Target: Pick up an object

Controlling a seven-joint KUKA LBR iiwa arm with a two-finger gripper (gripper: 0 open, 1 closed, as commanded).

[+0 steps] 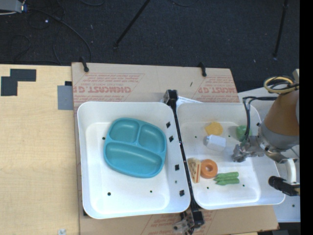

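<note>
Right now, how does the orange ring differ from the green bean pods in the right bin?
The orange ring is round with a hole in its middle; the green bean pods are long and narrow, lying roughly left to right. The ring sits nearer the divider, beside a tan striped piece; the pods lie closer to the bin's front wall. Both rest flat on the right bin floor, apart from the gripper.

The pale wooden bench (34,151) carries a brown printed cardboard sheet (146,84). On the cardboard sit two shallow white bins side by side: the left bin (93,190) and the right bin (234,197), touching along their black-clipped shared edge.
</note>
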